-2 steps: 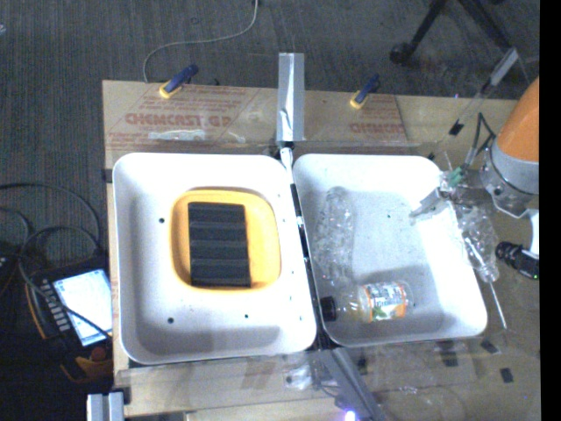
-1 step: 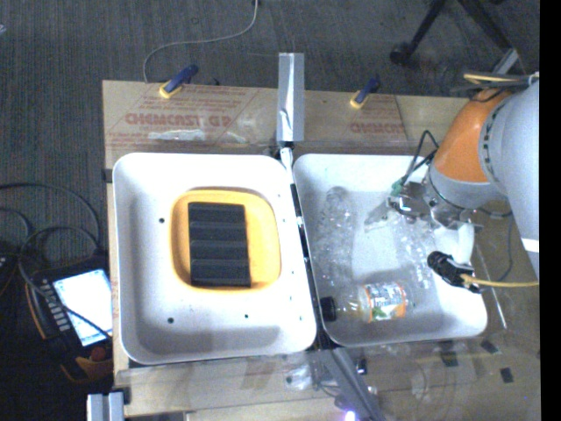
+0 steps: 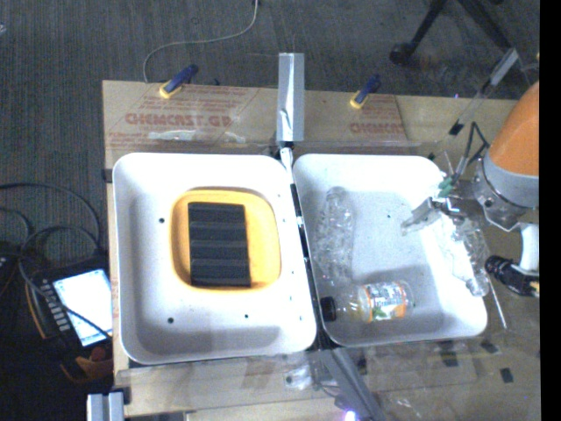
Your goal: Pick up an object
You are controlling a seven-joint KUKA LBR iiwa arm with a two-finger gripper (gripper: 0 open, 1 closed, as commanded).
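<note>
**Pincer over the right bin, nothing grasped**

The pincer [image 3: 438,207] hangs above the right bin's [image 3: 456,323] far right side; I cannot tell how it is set, and nothing is seen in it. The nearest candidates lie in that bin: a capped bottle [image 3: 368,302] with an orange label on its side near the front wall, and a clear bottle [image 3: 335,233] lying along the left wall. The left bin [image 3: 140,323] holds a yellow tray [image 3: 267,244] with a black insert [image 3: 217,244].

Risks, as I judge them: both bottles are round and smooth, so they may roll or squirt out of a squeeze; the clear one sits close to the wall, which could block one side of a grasp.

The bins rest on a brown bench [image 3: 175,117] with blue-and-yellow clamps [image 3: 178,80]. Dark carpet surrounds it, with cables, a lit screen [image 3: 83,298] at left and a chair base [image 3: 456,7] at top.
</note>
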